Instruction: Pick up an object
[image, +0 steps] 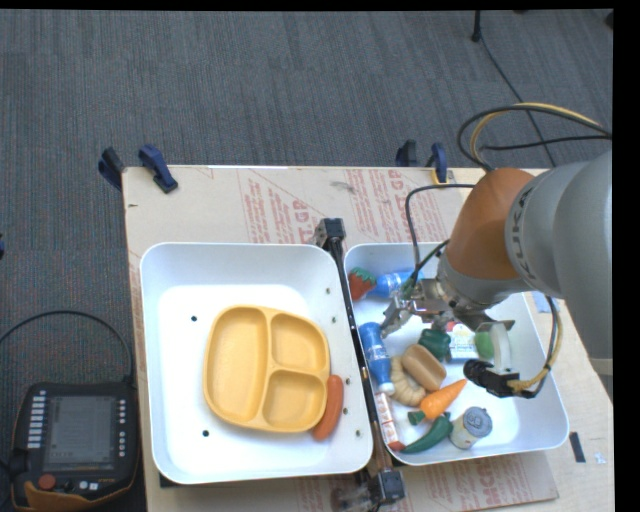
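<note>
Grey carpet surrounds the surface. Gripper (405, 308) hangs over the crowded right bin (556, 420), jaws apart and empty, above the blue bottle (375, 354); closing may snag neighbouring toys.

1. Two white bins: the left bin (160, 300) and the right bin (540, 425).
2. One yellow divided plate (262, 368).
3. One sausage (329, 408) beside the plate.
4. One blue bottle (375, 355).
5. One carrot (441, 399).
6. One green pepper (430, 435).
7. One bread roll (422, 366).
8. One small grey jar (471, 425).
9. Four blue clamps at the bench's far edge, two near the left corner (157, 166) and two towards the right corner (437, 157).
10. One handheld control pendant (72, 440) on the floor.
</note>
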